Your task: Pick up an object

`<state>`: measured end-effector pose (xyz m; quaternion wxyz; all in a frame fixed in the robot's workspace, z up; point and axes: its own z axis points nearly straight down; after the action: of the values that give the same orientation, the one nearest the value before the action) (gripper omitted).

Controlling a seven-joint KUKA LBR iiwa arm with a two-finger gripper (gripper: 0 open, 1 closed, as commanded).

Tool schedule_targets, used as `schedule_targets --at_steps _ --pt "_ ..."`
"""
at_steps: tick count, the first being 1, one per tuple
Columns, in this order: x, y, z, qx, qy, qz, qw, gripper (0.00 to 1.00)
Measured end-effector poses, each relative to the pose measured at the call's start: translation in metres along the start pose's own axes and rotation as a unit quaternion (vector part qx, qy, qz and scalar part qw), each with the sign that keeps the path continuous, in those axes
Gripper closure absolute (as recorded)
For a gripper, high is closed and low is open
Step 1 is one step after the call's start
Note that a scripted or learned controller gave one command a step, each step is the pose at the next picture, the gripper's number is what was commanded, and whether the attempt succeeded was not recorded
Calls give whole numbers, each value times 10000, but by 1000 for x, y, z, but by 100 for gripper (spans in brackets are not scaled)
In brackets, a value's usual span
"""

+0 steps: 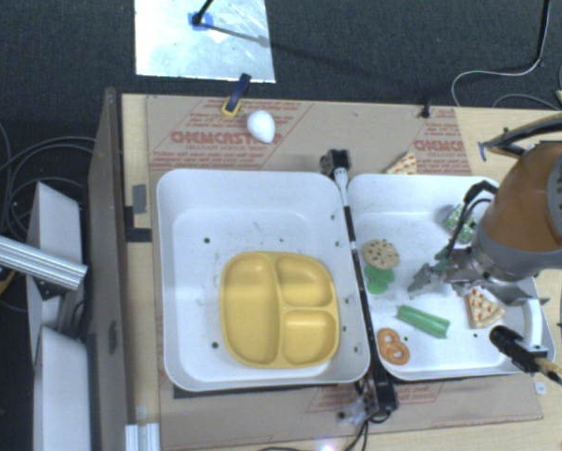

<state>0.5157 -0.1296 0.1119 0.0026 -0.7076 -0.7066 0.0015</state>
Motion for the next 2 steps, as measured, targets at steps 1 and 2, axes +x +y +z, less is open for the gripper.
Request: schedule_targets --at_steps 1,2 --pt "35 -31 28 -8 6 -17 10000 0" --pt "33 -28 15 -39 -4 -14 10000 100"
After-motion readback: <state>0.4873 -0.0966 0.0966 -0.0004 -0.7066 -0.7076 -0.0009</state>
